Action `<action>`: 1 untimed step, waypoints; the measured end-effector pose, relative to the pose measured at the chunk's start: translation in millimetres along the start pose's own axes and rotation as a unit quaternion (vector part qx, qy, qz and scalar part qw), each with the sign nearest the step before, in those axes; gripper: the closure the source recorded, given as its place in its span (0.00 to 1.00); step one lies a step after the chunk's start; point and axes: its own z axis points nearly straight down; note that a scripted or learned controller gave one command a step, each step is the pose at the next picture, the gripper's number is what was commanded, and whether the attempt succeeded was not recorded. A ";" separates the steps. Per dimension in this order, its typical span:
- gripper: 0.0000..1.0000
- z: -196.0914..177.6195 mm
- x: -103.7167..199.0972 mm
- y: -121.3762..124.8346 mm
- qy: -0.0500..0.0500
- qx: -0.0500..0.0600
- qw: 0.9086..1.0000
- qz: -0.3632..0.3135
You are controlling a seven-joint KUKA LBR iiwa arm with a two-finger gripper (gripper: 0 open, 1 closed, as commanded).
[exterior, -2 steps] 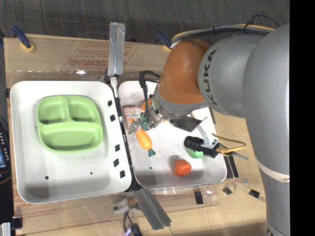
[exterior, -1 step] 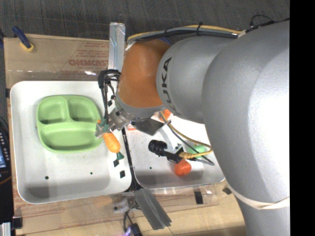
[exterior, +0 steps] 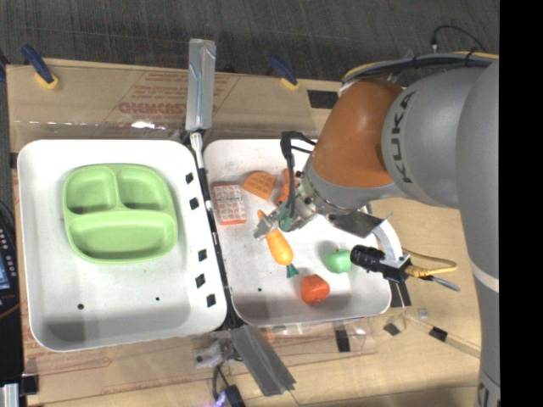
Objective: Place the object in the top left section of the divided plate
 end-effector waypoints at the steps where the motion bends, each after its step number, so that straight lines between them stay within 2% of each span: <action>1: 1.00 -0.4 49.3 56.8 0.000 0.000 1.000 -0.015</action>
